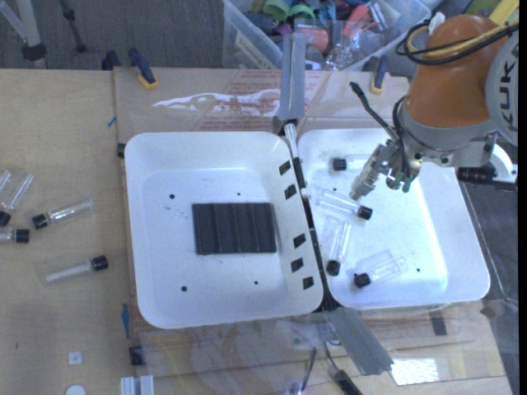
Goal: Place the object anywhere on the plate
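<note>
A dark grey ribbed plate (235, 227) lies flat in the middle of the left bin (136, 220). Several clear tubes with black caps lie in the right bin (471, 253): one (336, 199) near the divider, one (339, 241) below it, one (385, 265) toward the front. A fourth tube (349, 163) rests at the back. My gripper (383, 186) hangs over the right bin's back half, just right of the tube near the divider. Its fingers stand open with nothing between them.
A raised divider with black clips (295, 208) separates the bins. More capped tubes (66, 212) lie loose on the bench left of the bins. A clear crate of coloured toys (329, 6) stands behind the bins.
</note>
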### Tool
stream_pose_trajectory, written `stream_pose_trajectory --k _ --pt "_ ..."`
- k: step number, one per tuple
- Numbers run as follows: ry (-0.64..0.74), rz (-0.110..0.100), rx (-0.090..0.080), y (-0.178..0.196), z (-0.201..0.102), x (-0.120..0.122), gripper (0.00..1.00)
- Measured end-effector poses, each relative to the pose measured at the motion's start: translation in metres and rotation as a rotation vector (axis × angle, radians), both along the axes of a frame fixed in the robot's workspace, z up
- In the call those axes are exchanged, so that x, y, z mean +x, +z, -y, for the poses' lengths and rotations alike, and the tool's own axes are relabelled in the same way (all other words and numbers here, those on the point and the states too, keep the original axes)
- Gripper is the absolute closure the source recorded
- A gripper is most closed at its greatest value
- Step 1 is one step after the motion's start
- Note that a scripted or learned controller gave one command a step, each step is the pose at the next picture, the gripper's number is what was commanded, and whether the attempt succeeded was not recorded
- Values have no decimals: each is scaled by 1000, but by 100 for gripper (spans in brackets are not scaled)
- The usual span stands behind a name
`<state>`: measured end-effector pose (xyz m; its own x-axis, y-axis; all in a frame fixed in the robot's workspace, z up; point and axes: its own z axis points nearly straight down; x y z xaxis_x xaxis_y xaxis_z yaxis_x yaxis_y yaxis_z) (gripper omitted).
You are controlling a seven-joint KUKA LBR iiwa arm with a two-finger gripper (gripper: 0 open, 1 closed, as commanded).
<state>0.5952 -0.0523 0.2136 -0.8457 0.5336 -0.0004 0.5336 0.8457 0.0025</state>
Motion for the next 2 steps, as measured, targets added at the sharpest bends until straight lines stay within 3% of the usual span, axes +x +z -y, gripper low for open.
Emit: stream_pose_trajectory --k 1,2 --pt "-74 3 -1 45 -68 26 100" --pt "-251 3 0 67 -165 31 100"
